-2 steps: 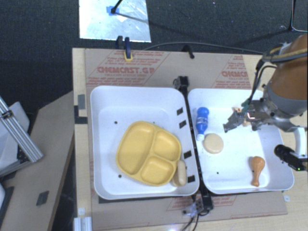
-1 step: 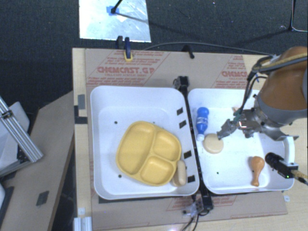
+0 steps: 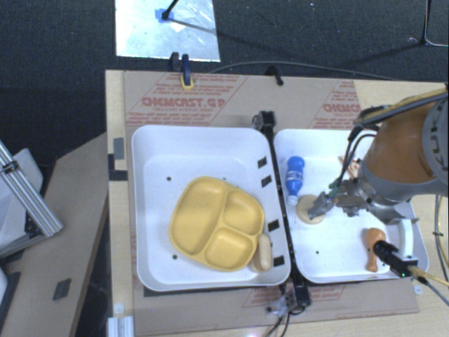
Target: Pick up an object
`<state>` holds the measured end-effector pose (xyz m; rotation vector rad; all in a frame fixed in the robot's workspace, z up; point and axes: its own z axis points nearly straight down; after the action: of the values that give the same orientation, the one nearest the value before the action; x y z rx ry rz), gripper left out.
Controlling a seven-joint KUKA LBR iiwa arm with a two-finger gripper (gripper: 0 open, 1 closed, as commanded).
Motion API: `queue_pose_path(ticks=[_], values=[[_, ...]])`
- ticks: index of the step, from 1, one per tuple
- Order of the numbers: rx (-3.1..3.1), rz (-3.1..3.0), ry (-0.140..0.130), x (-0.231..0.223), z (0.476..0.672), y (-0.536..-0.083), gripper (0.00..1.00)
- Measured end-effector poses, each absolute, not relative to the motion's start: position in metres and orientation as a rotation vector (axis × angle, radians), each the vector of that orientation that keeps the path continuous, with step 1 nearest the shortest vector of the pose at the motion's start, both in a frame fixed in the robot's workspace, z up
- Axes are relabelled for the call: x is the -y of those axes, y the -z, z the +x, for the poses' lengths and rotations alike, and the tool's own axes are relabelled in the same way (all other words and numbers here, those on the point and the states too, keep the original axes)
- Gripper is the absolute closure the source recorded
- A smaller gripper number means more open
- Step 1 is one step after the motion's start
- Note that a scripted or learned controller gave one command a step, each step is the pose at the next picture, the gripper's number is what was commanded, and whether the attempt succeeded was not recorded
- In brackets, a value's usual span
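In the right bin [image 3: 330, 265] a blue and white bottle [image 3: 294, 175] lies near the divider. Just below it sits a round tan disc [image 3: 309, 210]. My gripper [image 3: 323, 205] hangs over the disc's right edge, reaching in from the right; I cannot tell whether it touches the disc. An orange, drumstick-like piece [image 3: 372, 246] lies at the lower right of the same bin. The left bin [image 3: 158, 188] holds a yellow divided plate [image 3: 216, 223] with a small beige oval piece [image 3: 263, 252] by its lower right corner.
The arm's orange band [image 3: 403, 146] and grey wrist cover the right bin's right side. A black clip [image 3: 266, 121] sits at the top of the divider between the bins. A silvery sheet [image 3: 167, 20] lies on the dark floor behind the bench.
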<state>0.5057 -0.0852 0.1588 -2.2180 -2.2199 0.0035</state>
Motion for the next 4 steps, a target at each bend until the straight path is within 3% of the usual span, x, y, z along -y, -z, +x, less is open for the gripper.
queue_pose_path(ticks=[1,2,4], values=[[2.22,-2.218,-0.003,0.089,0.503,-0.116,0.0],[2.225,-2.22,0.002,0.089,0.505,-0.129,1.0],[2.231,-2.22,0.008,0.076,0.499,-0.24,1.0]])
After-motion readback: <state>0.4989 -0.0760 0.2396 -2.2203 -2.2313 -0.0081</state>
